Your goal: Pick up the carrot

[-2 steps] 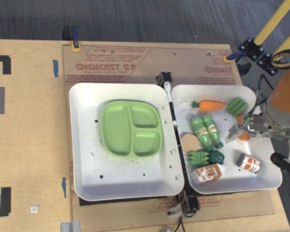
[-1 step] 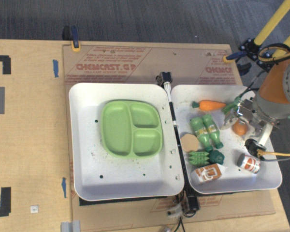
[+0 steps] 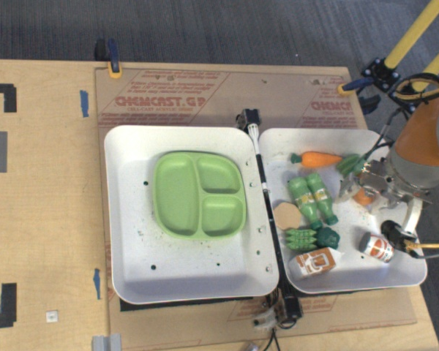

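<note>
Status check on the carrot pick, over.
Gripper low in right bin, nothing seen held. Carrot lies free near bin's far wall. Green bottles beside it.

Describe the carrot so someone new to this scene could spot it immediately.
Look in the right-hand bin, the one crowded with toy food, not the one holding the green plate. Along its far edge lies the carrot, on its side. It is the long orange piece with a green leafy end, just above the two green bottles.
</note>
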`<move>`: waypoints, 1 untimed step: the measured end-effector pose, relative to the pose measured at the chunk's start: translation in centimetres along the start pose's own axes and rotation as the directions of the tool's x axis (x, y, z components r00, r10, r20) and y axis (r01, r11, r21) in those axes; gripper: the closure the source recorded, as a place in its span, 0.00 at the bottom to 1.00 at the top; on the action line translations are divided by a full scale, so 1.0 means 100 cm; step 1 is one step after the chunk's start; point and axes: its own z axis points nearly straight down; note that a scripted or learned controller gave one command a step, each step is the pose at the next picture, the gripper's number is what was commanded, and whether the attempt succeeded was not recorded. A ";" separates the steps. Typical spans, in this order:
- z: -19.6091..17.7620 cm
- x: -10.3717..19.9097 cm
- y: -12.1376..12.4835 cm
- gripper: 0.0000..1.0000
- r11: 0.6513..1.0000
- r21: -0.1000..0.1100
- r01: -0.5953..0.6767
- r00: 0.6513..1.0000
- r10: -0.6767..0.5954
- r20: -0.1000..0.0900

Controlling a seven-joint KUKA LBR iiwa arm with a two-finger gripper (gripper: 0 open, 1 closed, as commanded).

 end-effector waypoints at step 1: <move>0.000 -0.002 0.002 0.00 0.994 0.003 -0.113 0.994 0.113 -0.009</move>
